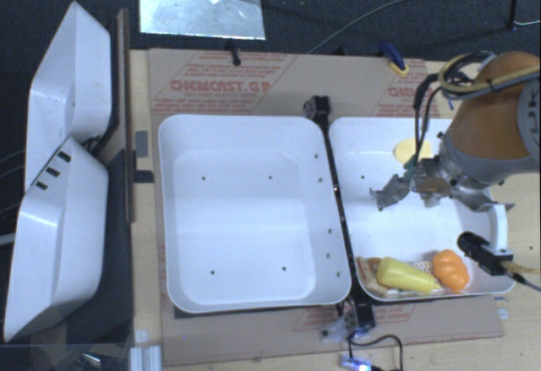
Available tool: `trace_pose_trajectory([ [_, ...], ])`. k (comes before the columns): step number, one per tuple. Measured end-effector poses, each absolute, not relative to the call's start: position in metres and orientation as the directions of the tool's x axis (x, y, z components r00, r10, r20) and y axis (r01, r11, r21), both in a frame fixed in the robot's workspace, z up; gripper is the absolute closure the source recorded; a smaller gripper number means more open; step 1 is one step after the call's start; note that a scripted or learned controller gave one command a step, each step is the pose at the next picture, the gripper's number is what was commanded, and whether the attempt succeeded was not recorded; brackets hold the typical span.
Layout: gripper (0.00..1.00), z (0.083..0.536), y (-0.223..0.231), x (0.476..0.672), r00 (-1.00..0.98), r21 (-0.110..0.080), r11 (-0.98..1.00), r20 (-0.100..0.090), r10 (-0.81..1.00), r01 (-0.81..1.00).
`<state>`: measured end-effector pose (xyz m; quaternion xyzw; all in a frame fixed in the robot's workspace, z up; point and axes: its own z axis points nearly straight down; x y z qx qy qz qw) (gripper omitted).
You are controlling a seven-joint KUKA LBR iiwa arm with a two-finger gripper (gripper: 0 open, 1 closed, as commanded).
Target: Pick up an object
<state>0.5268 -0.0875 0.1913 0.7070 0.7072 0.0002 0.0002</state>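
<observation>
The left bin (245, 209) lay beside the right bin (372, 230), their rims touching at the middle divider. Low in the right bin, against its near wall, a yellow object (406, 275) rested just beside an orange object (451, 270). Above them hung the gripper (391, 190) (whether its jaws stood apart or together could not be told), with a pale yellow piece (407, 149) near the arm (494, 128).
</observation>
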Motion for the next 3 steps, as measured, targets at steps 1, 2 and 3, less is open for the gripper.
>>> trace_pose_trajectory([
  [1, 0.00, 0.092, -0.085, 0.489, 0.001, -0.009, -0.001, 0.001, 1.000, 1.000],
  [2, 0.00, 0.202, -0.124, 0.524, 0.001, 0.009, -0.001, -0.002, 1.000, 1.000],
  [3, 0.00, 0.107, -0.175, 0.566, 0.003, -0.005, -0.003, 0.001, 1.000, 1.000],
])
